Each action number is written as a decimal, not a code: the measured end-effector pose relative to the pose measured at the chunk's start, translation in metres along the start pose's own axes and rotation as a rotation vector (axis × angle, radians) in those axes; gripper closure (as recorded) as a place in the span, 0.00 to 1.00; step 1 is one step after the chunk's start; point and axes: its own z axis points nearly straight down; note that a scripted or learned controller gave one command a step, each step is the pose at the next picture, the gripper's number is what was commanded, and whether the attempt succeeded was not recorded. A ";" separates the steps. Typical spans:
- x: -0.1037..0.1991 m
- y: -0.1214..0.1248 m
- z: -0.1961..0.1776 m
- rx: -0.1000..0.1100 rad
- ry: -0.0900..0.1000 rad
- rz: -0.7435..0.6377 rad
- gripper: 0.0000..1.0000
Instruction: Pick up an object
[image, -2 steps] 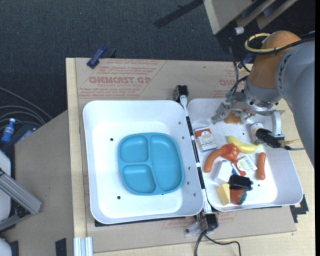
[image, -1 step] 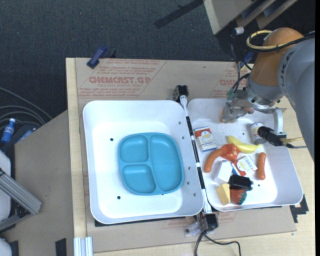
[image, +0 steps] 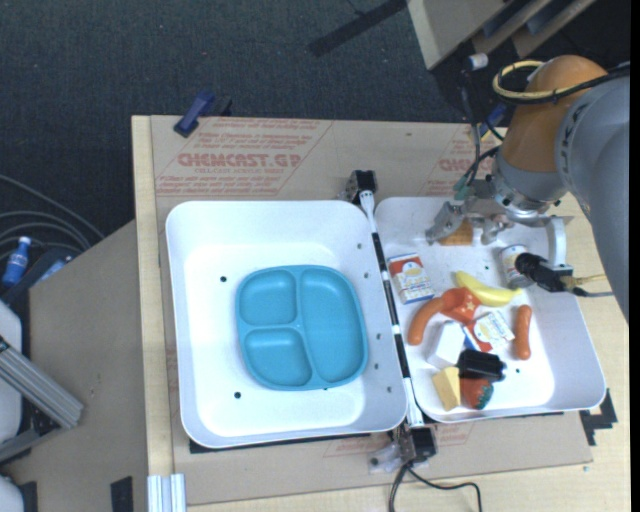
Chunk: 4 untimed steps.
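**Claw spread over an orange piece at the back of the right bin**

A pale wooden table (image: 250, 150) printed with red lettering is seen carrying two shallow white bins. In the left white bin (image: 200, 240) a light blue plastic plate with three compartments (image: 300, 327) is laid near the centre.

The right white bin (image: 570, 340) is filled with small toy foods. Towards 9 o'clock in this bin a small white and red carton (image: 409, 277) is found. Below it a curved orange-red sausage (image: 424, 318) is laid beside a red pepper-like piece (image: 460, 303). At 6 o'clock a yellow cheese wedge (image: 446, 387) is placed, with a black block (image: 480, 364) just to its right. A yellow banana (image: 484, 290) is set near the centre, and a short orange-red sausage (image: 522, 332) is laid at about 4 o'clock from it.

At 12 o'clock in the right bin the two-finger claw (image: 464, 226) is lowered, its grey fingers spread apart. A small orange object (image: 459, 235) is seen between them; whether it is touched by the fingers cannot be told. The arm's orange band (image: 545, 110) is seen above.
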 end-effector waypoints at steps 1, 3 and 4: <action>0.000 0.001 -0.011 -0.002 -0.001 0.000 1.00; 0.000 0.001 -0.021 -0.004 -0.001 -0.001 1.00; 0.000 0.001 -0.021 -0.004 -0.001 -0.001 0.00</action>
